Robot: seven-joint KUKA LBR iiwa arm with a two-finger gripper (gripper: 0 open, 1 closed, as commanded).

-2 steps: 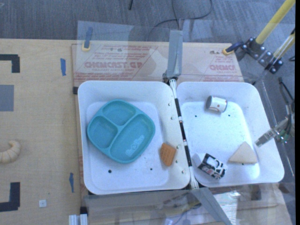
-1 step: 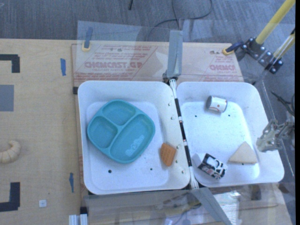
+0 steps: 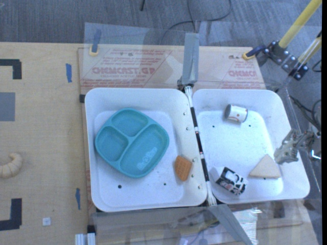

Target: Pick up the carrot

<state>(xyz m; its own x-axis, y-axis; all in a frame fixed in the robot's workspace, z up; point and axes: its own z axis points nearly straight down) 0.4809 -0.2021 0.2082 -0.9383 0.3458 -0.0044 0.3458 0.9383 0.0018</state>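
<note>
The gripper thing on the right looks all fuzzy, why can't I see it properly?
In the camera view, the gripper looks smeared and pale against the white right bin, so its shape is hard to read; the carrot in the left bin and the teal plate look sharper, evenly lit, with only faint shadows.

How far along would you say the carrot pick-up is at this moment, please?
Nothing looks done yet: the carrot lies on the left bin floor beside the teal plate. The pincer sits at the right bin's far edge, near the wedge. Crossing over, grasping and lifting all remain.
</note>
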